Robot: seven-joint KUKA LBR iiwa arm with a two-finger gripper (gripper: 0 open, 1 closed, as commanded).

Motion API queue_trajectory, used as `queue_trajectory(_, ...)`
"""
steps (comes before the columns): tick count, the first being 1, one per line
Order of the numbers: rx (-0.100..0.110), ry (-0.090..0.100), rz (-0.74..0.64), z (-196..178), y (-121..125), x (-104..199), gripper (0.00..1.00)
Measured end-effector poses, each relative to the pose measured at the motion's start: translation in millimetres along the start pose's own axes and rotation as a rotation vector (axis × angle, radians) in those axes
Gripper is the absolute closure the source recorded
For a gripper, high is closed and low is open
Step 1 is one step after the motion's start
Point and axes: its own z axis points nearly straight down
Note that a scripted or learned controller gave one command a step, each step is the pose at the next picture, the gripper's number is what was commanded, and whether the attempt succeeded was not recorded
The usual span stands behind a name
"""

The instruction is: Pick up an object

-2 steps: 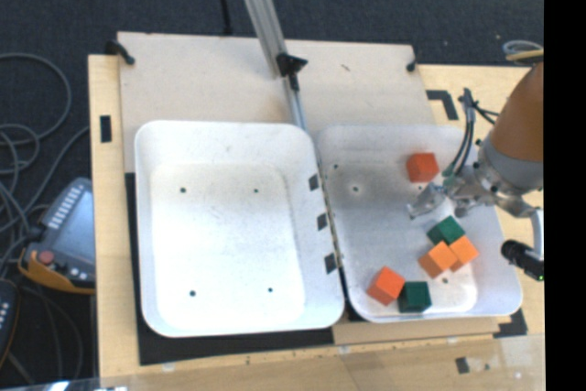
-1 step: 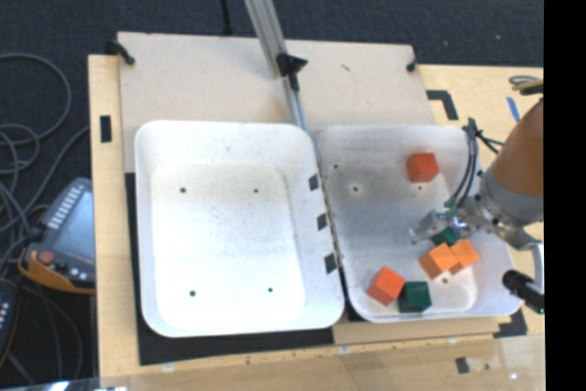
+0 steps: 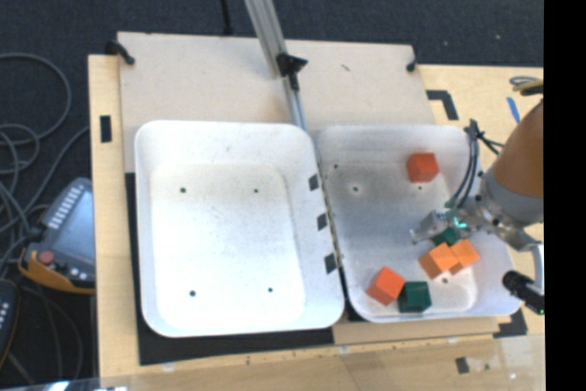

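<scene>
Claw [image 3: 438, 230] half-hidden — fingers unclear — above orange blocks [image 3: 450, 257].

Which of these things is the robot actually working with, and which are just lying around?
For the job:
hand
orange blocks
green blocks
right bin

Lying about:
left bin
metal post
cables
handheld controller

Blocks [image 3: 449, 257] crowding right bin's [image 3: 366, 197] front
</scene>
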Motion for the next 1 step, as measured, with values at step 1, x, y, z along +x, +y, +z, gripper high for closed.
queue_trajectory(1, 0.000, 0.000, 0.002, 0.1, 0.0, 0.1, 0.00)
